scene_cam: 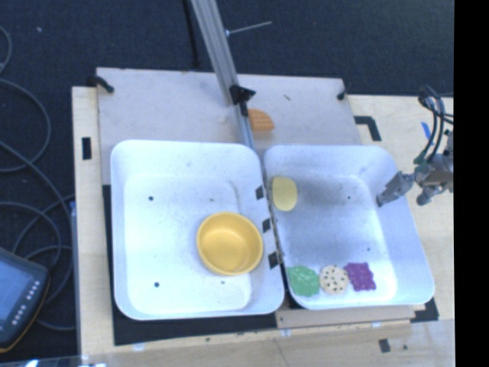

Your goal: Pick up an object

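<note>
Approach step, nothing picked yet. The gripper (406,189) sits at the right edge of the right bin (359,159), about level with the bin's upper half; its two fingers stand spread apart with nothing between them, so it is open and empty. Arm reaches in from the right. Candidate objects, all in the right bin: a pale yellow rounded piece (284,193) lying against the bin's left wall, near the upper left corner; along the front edge a row of three small items, a green lumpy piece (303,280) at the front left corner, a round cookie-like piece with dark spots (333,279) just beside it, and a purple blocky piece (360,276) next to that. The three look close together, possibly touching; cannot tell for certain. The left bin (137,205) carries a yellow bowl (229,243) near its right wall, upright, mouth up. A small orange item (260,121) rests on the board behind the bins. Judgement: next move calls for carrying the gripper inward over one target and descending; the purple piece is nearest, but crowded neighbours may foul a finger. The yellow piece is isolated, though its wall contact limits finger clearance.
</note>
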Robot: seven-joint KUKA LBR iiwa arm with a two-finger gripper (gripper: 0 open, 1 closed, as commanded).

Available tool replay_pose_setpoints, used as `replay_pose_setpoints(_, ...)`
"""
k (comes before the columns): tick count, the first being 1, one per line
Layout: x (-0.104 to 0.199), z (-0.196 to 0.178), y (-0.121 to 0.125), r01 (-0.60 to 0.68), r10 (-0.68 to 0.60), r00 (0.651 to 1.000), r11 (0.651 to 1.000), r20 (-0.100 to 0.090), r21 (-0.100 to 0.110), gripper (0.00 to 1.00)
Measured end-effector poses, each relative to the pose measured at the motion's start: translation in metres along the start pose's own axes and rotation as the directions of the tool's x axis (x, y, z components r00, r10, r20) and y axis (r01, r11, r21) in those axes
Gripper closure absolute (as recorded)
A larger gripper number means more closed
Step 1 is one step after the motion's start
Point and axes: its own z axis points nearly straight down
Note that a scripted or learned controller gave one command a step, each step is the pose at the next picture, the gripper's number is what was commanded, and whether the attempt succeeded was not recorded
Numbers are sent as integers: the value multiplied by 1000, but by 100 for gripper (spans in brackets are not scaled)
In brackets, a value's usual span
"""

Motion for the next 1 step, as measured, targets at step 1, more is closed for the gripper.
replay_pose_setpoints(1, 0, 0, 0, 0, 0, 1000, 1000, 0, 0, 0)
